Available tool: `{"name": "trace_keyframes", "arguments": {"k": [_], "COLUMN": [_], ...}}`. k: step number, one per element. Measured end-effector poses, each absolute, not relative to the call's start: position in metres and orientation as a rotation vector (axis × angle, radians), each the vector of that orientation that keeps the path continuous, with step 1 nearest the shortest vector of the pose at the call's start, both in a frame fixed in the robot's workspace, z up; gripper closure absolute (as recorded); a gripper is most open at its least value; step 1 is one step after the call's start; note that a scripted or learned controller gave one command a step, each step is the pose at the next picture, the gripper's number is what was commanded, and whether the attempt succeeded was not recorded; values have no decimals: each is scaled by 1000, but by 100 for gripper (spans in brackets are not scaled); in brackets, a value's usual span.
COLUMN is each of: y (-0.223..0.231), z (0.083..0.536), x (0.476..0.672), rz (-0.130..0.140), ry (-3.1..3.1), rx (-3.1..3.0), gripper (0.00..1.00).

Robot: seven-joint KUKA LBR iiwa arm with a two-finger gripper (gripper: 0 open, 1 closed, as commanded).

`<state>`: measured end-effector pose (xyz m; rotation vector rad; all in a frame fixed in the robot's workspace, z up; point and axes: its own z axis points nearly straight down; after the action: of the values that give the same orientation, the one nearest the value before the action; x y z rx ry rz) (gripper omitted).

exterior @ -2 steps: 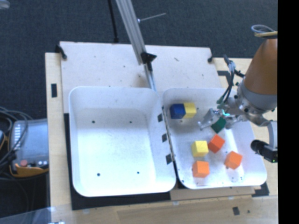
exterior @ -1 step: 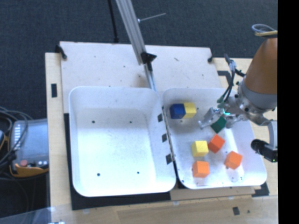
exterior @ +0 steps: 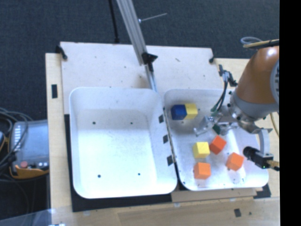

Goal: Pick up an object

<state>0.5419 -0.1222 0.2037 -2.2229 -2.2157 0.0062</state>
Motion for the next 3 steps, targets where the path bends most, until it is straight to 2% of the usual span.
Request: {"name": "trace_keyframes", "arguments": {"k": [1, 2, 3], "y": [-124, -126, -126], "z": [141, 96, 109], "x": [543, 544, 545], "rz": [6, 0, -5], "ry": [-2216, -2220, -2209], "rx": [-2222, -2227, -2240], "gripper": [0, 0, 100]}}
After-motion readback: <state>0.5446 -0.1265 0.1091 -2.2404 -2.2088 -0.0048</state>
